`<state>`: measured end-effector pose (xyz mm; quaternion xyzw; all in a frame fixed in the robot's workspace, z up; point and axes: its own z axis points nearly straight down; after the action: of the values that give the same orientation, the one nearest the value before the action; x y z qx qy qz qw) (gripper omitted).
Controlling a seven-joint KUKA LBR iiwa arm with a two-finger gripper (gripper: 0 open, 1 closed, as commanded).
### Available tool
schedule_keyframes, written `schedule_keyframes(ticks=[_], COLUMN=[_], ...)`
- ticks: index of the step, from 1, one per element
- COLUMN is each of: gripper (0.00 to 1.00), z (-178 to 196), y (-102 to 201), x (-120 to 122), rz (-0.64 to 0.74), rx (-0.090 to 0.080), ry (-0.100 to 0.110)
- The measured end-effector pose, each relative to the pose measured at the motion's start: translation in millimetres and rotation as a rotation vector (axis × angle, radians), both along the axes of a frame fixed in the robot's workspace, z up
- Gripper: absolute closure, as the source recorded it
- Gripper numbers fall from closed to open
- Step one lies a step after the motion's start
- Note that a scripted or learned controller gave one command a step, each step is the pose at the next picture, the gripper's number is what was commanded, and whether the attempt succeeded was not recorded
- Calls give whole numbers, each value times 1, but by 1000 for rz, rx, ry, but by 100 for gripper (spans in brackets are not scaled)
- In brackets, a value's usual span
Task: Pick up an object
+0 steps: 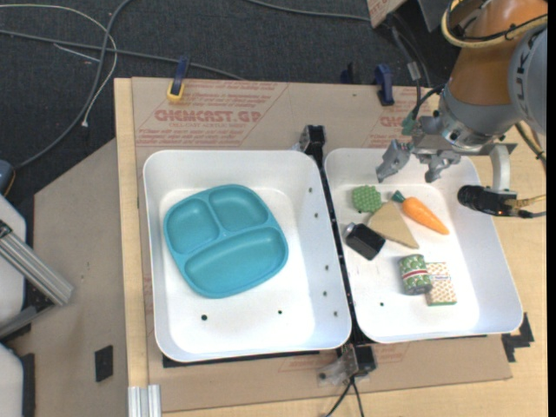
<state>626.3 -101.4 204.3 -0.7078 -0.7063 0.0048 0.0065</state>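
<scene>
Just below the pincer [415, 165], whose two grey fingers stood spread apart with nothing between them, lay the small orange plastic carrot with a green top [421, 213], resting on the floor of the right-hand shallow white bin [486, 315]. The carrot sat a little toward the camera from the fingertips, its long axis slanting from upper left, at the green end, to lower right. By my reckoning the pincer would have needed to drop down and come slightly forward, with its fingers set across that slant.

Touching the carrot's left side was a tan wedge-shaped block [393, 227], and just beside its green end lay a green dimpled square piece [366, 199]; both crowded the approach from the left. A black rectangular block [365, 241] lay against the wedge. Two small patterned blocks [426, 281] sat well apart, nearer the camera. A teal divided plastic plate [228, 239] occupied the left-hand white bin [174, 320] on the worktop [139, 233].
</scene>
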Motion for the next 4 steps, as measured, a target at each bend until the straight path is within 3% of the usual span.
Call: schedule_keyframes(ticks=[1, 4], gripper=[0, 0], z=[9, -119], y=[0, -3], x=[3, 3], rz=[2, 2], rx=[-1, -1], ry=[-15, -15])
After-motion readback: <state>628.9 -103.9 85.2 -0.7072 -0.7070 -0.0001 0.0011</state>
